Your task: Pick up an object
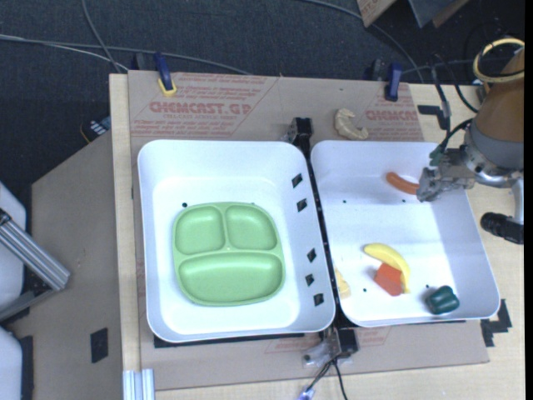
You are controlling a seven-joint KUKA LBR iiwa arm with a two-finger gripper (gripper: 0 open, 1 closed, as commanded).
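1. The long orange carrot-like piece lies in the right white bin, its long axis running left-right, slightly slanted.
2. The two-finger gripper touches its right end; finger state unclear.
3. Bare floor lies between it and the yellow banana.

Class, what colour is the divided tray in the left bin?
Light green, seen plainly in the camera view: the divided tray.
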